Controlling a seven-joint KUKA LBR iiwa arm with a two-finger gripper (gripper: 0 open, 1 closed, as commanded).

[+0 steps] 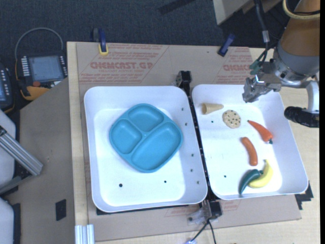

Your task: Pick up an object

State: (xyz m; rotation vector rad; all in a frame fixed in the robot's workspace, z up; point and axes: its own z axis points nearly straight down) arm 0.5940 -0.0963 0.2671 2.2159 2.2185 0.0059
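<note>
step: approach, nothing lifted | gripper (252, 93) at right bin (292, 151) far edge, grip state can't tell | nearest target: cookie (231, 118) near far-left corner | next: descend, centre over it

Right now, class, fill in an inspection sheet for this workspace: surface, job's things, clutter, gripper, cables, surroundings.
Surface: bench bearing left bin and right bin.
Job's things: in the right bin, cone, cookie, carrot, sausage, banana, green pepper.
Clutter: blue divided plate in the left bin.
Gripper: gripper above the right bin's far edge, holding nothing.
Cables: cable at the near edge.
Surroundings: handheld screen on the floor.
</note>
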